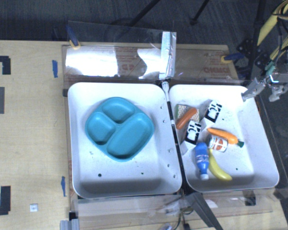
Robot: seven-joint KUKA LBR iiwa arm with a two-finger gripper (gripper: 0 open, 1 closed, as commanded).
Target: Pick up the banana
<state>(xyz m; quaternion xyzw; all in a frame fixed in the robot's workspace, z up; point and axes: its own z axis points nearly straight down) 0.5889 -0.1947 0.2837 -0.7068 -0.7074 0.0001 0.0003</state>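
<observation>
The yellow banana [219,169] lies in the right bin [259,143], near its front edge. It runs slantwise and touches a blue bottle [201,160] on its left. The gripper [262,89] hovers over the far right corner of that bin, well apart from the banana and up to its right. Nothing shows in its grasp.
An orange carrot [224,135], a small can [218,144], a hot dog [186,117] and two black-and-white blocks [194,130] [212,111] share the right bin. The left bin [81,171] holds a blue divided plate [119,127]. Cables and stands crowd the far right.
</observation>
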